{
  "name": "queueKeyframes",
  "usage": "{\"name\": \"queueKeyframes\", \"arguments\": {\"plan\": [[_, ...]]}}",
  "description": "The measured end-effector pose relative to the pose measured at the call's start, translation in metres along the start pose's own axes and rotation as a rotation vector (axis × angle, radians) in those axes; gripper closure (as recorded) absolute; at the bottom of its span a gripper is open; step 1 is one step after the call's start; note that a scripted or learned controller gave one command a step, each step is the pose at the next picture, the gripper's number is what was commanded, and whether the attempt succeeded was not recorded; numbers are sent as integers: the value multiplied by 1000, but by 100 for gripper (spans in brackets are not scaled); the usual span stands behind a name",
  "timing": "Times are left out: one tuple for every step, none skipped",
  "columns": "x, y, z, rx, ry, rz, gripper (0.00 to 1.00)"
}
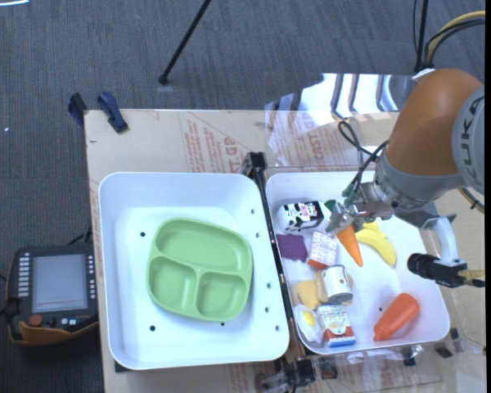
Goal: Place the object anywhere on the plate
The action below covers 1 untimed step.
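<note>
We see the hand [344,218] low in the right bin [438,322], touching one small carrot [351,246], its grip we cannot tell, with one banana [379,241], one can [336,283], and one green plate [200,268] in the left bin [123,211].

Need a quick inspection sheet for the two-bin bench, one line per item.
Surface: cardboard-topped bench bearing a left bin and a right bin, both white.
Job's things: green three-compartment plate in the left bin, nothing on it; small orange carrot right under the gripper, contact unclear.
Clutter: right bin holds a banana, large carrot, can, cow-print box, purple piece, cheese wedge and small cartons.
Grippers: gripper low over the right bin; jaws' state not readable.
Cables: black lead running to the wrist.
Surroundings: teach pendant on the floor left; tripod leg behind; blue clamp at the bench corner.
</note>
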State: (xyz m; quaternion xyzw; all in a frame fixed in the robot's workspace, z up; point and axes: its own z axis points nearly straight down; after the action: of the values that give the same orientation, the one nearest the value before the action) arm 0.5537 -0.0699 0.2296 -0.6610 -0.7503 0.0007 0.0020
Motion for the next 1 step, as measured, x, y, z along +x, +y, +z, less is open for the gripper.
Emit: {"name": "queueKeyframes", "arguments": {"plan": [[47,21,35,6,1,176,100]]}}
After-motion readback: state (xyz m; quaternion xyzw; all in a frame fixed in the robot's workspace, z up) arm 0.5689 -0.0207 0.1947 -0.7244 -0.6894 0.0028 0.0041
